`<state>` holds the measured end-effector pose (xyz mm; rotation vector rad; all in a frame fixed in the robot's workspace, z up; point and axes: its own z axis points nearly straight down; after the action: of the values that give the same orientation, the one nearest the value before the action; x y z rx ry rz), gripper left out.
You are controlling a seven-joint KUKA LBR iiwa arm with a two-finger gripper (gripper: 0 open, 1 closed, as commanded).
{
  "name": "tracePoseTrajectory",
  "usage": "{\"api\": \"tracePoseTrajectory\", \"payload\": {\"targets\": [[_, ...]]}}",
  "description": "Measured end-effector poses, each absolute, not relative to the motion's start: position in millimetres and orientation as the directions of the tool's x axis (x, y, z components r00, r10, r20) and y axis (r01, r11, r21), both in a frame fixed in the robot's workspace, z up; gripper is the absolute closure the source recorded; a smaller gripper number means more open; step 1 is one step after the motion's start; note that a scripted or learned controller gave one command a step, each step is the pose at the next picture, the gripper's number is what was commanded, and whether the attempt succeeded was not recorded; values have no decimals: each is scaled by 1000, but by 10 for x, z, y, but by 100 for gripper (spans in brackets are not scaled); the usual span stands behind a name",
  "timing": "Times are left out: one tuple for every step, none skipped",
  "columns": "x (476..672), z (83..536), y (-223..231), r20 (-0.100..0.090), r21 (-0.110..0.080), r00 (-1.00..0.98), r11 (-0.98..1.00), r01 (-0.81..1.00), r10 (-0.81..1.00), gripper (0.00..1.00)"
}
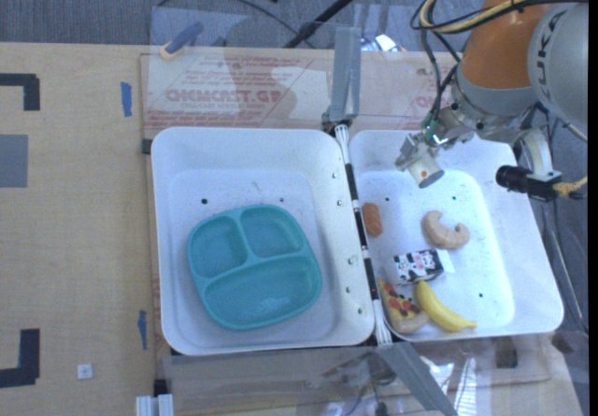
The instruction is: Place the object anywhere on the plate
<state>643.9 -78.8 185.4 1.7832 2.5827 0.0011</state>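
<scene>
White plastic makes up both shallow bins on the bench, set side by side with a hinged seam between them. The left bin (187, 162) holds a teal plate (254, 265) with three compartments, lying flat near the bin's middle; nothing rests on it.

The right bin (523, 283) holds the loose items. A small brown oval piece (372, 219) lies close to the seam. A tan curved pastry (446, 231), shaped like a croissant, sits near the centre of that bin. Just below it is a small black-and-white carton (418, 265), and below that a yellow banana (441, 308), touching or nearly touching the carton. Beside the banana, in the bin's near left corner, is a red and orange item (402, 308) whose kind cannot be made out.

The grey arm (551, 40) with its orange band reaches in from the right. Its gripper (421, 162) hangs over the far left part of the right bin, apart from every item and well apart from the plate. Its spread cannot be judged from this angle, and no item is seen in its grasp.
</scene>
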Motion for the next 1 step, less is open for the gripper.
{"api": "tracePoseTrajectory", "payload": {"targets": [[5691,2010,-252,1,0,-560,560,829,829,100]]}}
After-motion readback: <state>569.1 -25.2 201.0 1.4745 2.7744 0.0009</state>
